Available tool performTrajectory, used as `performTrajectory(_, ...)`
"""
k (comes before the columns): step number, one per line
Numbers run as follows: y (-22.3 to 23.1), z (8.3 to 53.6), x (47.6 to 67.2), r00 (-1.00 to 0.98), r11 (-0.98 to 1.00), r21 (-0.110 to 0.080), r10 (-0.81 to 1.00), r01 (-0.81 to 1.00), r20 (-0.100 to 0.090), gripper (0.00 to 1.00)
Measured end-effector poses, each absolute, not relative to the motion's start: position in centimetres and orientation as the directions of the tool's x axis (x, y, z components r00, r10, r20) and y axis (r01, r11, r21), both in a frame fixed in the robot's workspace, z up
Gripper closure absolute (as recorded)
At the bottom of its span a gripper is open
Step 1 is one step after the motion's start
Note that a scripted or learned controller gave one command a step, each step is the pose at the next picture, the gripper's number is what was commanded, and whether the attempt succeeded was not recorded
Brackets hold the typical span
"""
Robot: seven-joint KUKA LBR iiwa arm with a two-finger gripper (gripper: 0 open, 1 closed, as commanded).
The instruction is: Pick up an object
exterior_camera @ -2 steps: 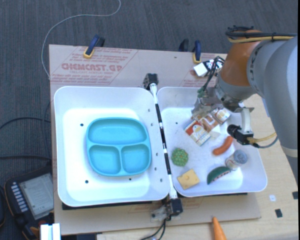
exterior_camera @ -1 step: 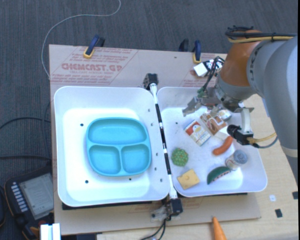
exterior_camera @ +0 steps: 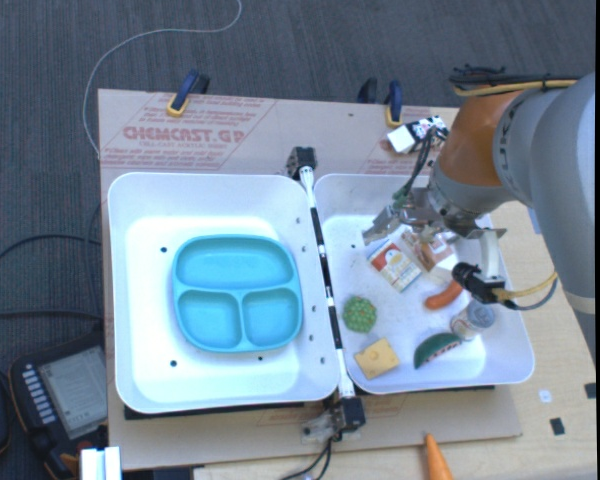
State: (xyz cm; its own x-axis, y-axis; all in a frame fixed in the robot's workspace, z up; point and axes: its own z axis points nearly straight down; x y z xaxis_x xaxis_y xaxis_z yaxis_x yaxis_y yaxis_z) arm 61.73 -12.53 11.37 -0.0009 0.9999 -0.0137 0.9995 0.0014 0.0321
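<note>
While the arm [exterior_camera: 500,148] reaches in from the right, its gripper [exterior_camera: 420,223] hangs low over the far part of the right bin [exterior_camera: 510,373]. I cannot tell from this view if the gripper is open or closed, and nothing can be seen held in it.

At the near edge of the right bin sit a yellow cheese wedge [exterior_camera: 377,357] and a watermelon slice [exterior_camera: 439,348]. A little farther in is a round green ball of veg [exterior_camera: 360,314]. To its right lies a small orange sausage [exterior_camera: 442,296], with its long side running from lower left to upper right. Just beside the sausage is a little clear jar [exterior_camera: 472,320].

Farther back lies a small flat packet [exterior_camera: 394,266] with red and white on it. It is tilted, so its long side runs from upper left to lower right. This packet looks like the closest thing to the gripper. It lies just on the near side of the gripper, toward the middle of the bin. My guess is that a short move down and toward the near side would put the gripper over it.

The left bin [exterior_camera: 140,368] holds a blue tray [exterior_camera: 239,290] with three sections. Nothing is in the sections.
</note>
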Motion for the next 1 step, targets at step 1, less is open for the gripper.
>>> performTrajectory(1, -12.61, 12.40, 61.73, -0.001, 0.001, 0.032, 1.000, 0.999, -0.016, 1.00)
